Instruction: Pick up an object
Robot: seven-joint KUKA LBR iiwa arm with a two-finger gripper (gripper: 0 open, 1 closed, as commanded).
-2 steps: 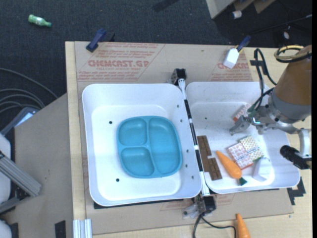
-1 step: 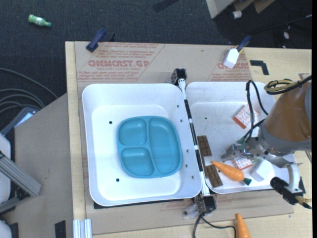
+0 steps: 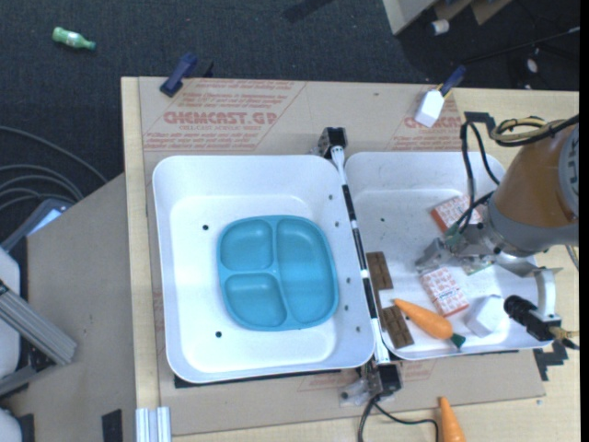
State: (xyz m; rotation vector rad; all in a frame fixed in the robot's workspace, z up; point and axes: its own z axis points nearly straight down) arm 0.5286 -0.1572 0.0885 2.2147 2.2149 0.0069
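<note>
The arm (image 3: 538, 196) has a broad orange band above a rounded grey wrist. Black and yellow cables (image 3: 502, 136) loop over it. Its hand (image 3: 448, 251) is pale grey metal.

Arm (image 3: 543, 191) cut off at right edge.

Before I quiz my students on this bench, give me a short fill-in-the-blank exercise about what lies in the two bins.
1. The blue divided plate lies in the ____ bin.
2. The toy carrot in the right bin is coloured ____.
3. The plate has ____ compartments.
4. The gripper hangs over the ____ bin.

Missing words: left; orange; three; right
</note>
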